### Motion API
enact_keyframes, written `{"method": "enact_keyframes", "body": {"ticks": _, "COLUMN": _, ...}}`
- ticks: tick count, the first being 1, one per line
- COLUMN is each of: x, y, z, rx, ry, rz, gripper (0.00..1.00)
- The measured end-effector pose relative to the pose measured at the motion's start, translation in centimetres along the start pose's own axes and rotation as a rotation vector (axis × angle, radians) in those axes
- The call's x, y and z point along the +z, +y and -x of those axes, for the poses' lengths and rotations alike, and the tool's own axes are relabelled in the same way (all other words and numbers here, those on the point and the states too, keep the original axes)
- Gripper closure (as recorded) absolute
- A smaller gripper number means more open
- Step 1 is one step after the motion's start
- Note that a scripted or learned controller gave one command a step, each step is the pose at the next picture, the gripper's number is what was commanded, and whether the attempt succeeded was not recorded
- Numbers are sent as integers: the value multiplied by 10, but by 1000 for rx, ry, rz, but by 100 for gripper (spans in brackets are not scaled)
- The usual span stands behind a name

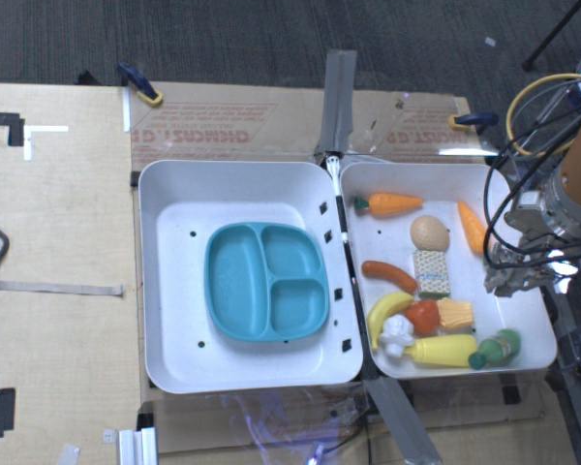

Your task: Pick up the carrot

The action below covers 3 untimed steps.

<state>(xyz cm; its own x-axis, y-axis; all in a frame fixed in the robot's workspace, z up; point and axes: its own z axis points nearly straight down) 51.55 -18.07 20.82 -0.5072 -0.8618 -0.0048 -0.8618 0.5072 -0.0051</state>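
Carrot [391,202] lies flat at the far end of the right bin [535,355], stem end near the divider, apart from the egg [429,232] beside it. A second orange piece [472,227] lies slanted further right. Gripper [519,277] hangs over the bin's right edge among cables; cannot tell how the jaws stand, nothing seen in them.

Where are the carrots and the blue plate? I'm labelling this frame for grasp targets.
upper carrot [395,202], camera view, middle of its orange body.
right-hand carrot [471,227], camera view, middle of its body.
blue plate [215,289], camera view, its left rim.
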Motion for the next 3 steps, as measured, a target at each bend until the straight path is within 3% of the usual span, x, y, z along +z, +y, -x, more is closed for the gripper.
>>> {"method": "enact_keyframes", "body": {"ticks": 1, "x": 4, "y": 11, "z": 63, "rx": 227, "ry": 1, "rz": 3, "gripper": 100}}
{"method": "enact_keyframes", "body": {"ticks": 2, "x": -34, "y": -26, "z": 131, "rx": 426, "ry": -1, "rz": -1, "gripper": 100}}
{"method": "enact_keyframes", "body": {"ticks": 3, "x": -33, "y": -26, "z": 130, "rx": 427, "ry": 0, "rz": 1, "gripper": 0}}
